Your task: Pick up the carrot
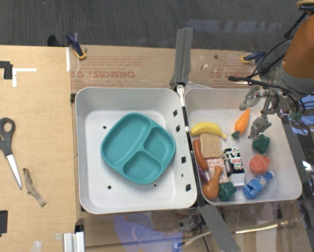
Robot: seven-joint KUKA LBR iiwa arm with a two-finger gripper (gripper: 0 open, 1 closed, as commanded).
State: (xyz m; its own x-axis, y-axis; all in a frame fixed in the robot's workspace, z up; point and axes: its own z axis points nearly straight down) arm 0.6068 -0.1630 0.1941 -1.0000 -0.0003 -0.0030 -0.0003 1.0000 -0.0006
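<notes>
Orange carrot (242,120) is lying just left of the gripper (262,112) in the right bin (291,151), its long axis tilting top-right to bottom-left, while the fingers are hanging spread, gripping nothing.

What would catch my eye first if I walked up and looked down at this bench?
Probably the big teal divided plate, alone in the left bin. Next, the jumble of bright toy food in the right bin, where an orange carrot lies just beside the gripper reaching in from the right.
</notes>
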